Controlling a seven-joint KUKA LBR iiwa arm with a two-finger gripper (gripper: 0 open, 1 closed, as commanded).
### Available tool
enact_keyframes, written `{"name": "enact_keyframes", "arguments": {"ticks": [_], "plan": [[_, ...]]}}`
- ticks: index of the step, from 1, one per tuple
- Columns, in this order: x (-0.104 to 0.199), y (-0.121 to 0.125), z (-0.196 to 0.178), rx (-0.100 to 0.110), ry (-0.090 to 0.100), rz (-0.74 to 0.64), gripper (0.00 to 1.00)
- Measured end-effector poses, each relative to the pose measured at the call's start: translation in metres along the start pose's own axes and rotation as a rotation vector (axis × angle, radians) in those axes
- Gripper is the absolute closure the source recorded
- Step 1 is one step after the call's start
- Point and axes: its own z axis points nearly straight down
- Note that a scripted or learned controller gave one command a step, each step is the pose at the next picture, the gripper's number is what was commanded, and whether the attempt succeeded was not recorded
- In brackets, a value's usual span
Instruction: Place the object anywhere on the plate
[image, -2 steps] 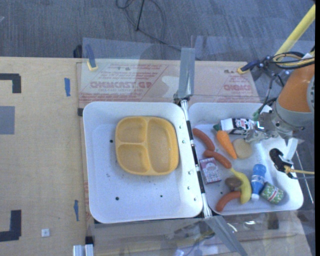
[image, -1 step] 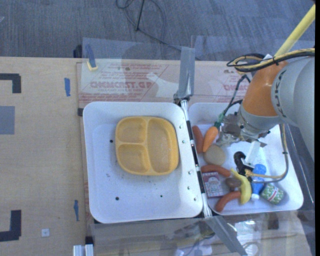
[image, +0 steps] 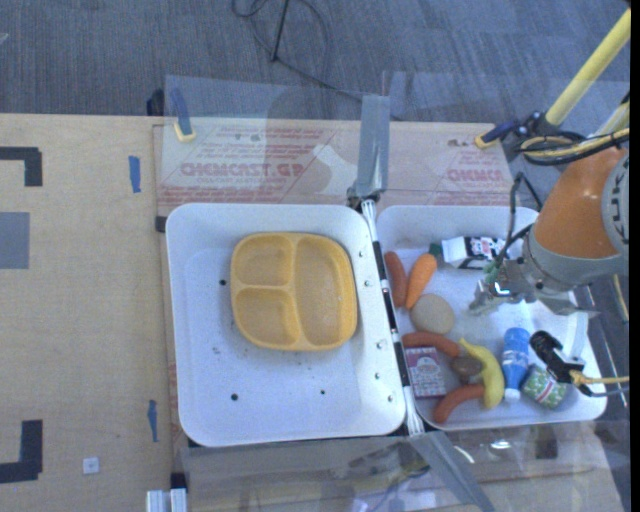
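A yellow three-compartment plate (image: 294, 290) lies in the left white bin (image: 200, 390) with nothing on it. My gripper (image: 488, 297) hangs low over the right bin (image: 440, 214), just right of a beige potato (image: 433, 314) and above a blue bottle (image: 515, 355). I see nothing clearly held in it. Nearby in that bin lie an orange carrot (image: 421, 280), a red sausage (image: 396, 277), a banana (image: 487, 370) and a small white bottle (image: 462, 249).
The right bin's front also holds a red box (image: 427, 372), another sausage (image: 457, 402) and a green can (image: 545, 388). A metal divider (image: 372, 150) runs between the bins. Cables (image: 560, 145) hang behind the arm.
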Motion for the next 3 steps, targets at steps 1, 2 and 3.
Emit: {"name": "enact_keyframes", "arguments": {"ticks": [1, 2, 3], "plan": [[-0.035, 0.087, 0.004, 0.062, 0.028, -0.137, 1.0], [-0.052, 0.087, 0.005, 0.065, 0.044, -0.223, 1.0], [-0.061, 0.002, 0.001, 0.002, 0.002, -0.14, 1.0]]}}
